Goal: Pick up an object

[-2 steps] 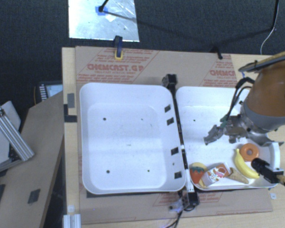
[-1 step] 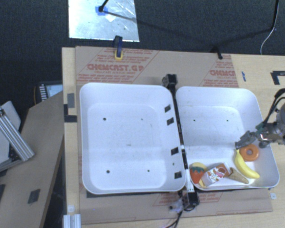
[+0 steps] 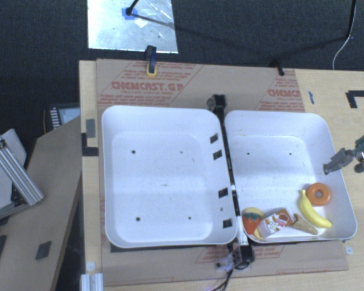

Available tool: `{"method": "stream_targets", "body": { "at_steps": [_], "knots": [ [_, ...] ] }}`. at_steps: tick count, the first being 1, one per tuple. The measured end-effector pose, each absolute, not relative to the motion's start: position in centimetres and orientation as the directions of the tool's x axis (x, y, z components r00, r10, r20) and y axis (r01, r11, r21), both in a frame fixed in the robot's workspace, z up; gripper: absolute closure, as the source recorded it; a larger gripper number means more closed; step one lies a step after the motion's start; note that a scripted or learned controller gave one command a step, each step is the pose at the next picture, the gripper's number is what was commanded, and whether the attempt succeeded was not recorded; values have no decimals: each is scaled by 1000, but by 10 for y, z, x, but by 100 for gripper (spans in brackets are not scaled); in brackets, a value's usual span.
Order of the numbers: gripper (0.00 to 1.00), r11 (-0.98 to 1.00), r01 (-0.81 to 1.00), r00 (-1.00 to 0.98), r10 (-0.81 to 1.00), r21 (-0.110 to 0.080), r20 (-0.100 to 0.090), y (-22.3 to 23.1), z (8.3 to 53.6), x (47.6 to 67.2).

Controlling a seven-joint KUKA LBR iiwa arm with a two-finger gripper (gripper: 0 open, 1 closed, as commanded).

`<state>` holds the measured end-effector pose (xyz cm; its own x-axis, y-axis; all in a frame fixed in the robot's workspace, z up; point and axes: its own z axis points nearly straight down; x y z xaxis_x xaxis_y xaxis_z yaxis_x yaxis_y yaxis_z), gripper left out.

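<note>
Pick not started: nothing lifted, all items sit in the right bin point(image 3: 278, 132), near-right corner. Gripper point(image 3: 339, 160) is at the bin's right edge, above and apart from the pile; can't tell if it's spread or closed. Likeliest target: banana point(image 3: 312, 212), flat, long axis running from far-left to near-right, curved. Donut point(image 3: 318, 193) just beside it, packet point(image 3: 274, 223) and a round fruit point(image 3: 252, 218) to its left. Left bin point(image 3: 163, 174) untouched.

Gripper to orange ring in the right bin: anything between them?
Nothing. In the camera view, bare white bin wall and floor separate the gripper at the right bin rim from the orange ring, which touches the banana below.
</note>
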<state>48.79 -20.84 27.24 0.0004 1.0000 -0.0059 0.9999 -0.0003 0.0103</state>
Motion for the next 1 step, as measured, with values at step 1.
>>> {"method": "stream_targets", "body": {
  "at_steps": [1],
  "knots": [
    [0,5,1000,-5,1000,20,-9,-207,479,487]
  ]
}}
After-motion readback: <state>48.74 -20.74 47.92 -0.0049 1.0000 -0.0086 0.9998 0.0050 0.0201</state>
